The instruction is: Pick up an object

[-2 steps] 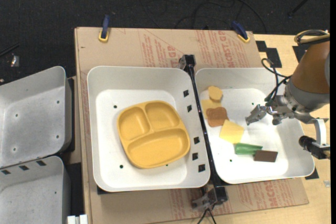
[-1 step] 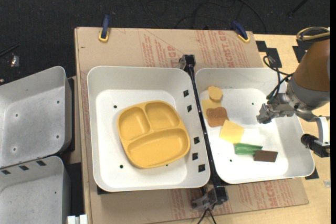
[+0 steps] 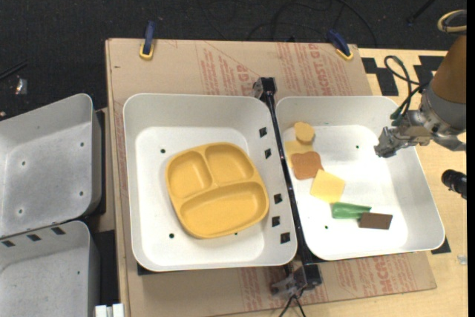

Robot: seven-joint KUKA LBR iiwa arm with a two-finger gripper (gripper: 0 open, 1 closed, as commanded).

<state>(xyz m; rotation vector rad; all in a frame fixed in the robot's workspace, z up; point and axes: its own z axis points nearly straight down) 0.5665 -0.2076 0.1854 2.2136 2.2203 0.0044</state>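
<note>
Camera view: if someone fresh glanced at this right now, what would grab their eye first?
Most likely the yellow divided tray, lying alone in the left bin. Next, the cluster of small pieces in the right bin: a tan round piece, a brown slab, a yellow square, a green piece and a dark brown bar. The gripper hangs over that bin's right side, apart from them.

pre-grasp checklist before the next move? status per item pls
1. End effector over the right bin, near its right wall: ok.
2. Nothing between its tips: ok.
3. Opening width: cannot tell.
4. Targets in the right bin: round yellow piece, brown block, yellow square, green piece, dark brown bar: ok.
5. Targets are clustered, some touching: not ok.
6. Yellow tray sits in the left bin, out of the way: ok.
</note>
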